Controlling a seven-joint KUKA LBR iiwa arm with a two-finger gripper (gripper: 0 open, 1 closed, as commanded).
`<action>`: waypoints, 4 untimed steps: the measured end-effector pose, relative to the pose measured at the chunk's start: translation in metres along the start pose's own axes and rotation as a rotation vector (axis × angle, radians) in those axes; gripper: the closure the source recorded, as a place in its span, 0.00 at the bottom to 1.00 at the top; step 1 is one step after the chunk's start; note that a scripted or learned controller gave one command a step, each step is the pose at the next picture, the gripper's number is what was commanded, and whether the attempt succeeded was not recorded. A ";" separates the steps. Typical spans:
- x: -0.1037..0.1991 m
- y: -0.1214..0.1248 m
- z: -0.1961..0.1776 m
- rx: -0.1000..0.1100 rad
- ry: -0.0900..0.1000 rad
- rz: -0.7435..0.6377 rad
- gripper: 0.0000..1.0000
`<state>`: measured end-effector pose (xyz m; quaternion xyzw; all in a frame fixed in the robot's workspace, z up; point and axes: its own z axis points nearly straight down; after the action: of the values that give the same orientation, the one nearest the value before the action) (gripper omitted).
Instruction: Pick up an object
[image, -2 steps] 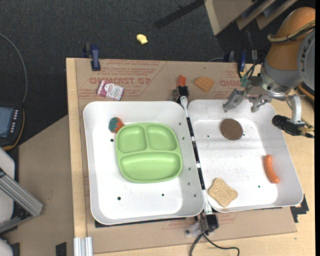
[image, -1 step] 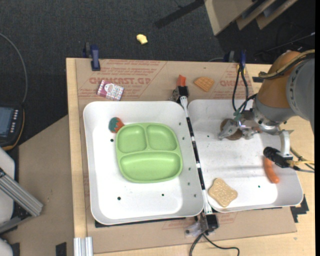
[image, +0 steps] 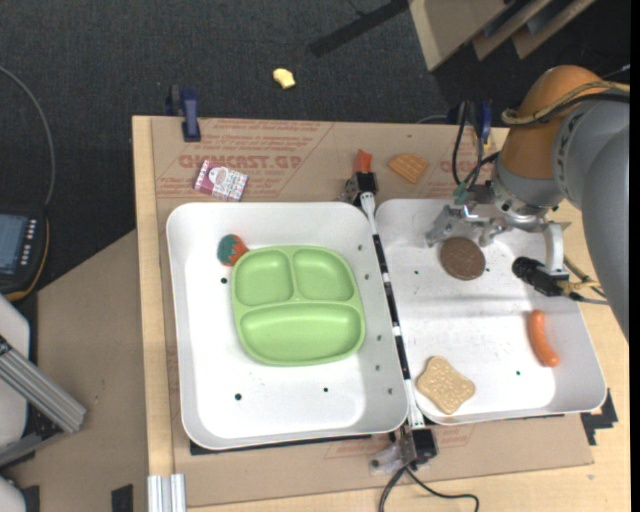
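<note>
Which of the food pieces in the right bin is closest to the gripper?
The round brown patty, right under the gripper. The orange sausage and tan toast slice lie farther toward the bin's near side.

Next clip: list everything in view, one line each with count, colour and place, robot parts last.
Bins: 2, white, side by side on bench.
Divided plate: 1, green, left bin.
Small round item: 1, red and teal, left bin, at plate's upper-left corner.
Round disc: 1, brown, right bin, under the tool.
Sausage: 1, orange, right bin, right side.
Toast slice: 1, tan, right bin, near edge.
Cracker: 1, tan, bench behind right bin.
Packet: 1, pink-white, bench behind left bin.
Arm: 1, grey with orange band.
Tool: 1, over disc.
</note>
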<state>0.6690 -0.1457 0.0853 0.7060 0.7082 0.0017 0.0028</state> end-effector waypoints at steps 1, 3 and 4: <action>-0.004 -0.040 0.000 0.010 0.002 0.005 0.00; 0.090 -0.010 -0.107 -0.007 0.004 -0.007 1.00; 0.083 -0.013 -0.100 0.005 0.001 0.002 0.00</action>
<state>0.6550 -0.0626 0.1849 0.7068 0.7074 0.0002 0.0004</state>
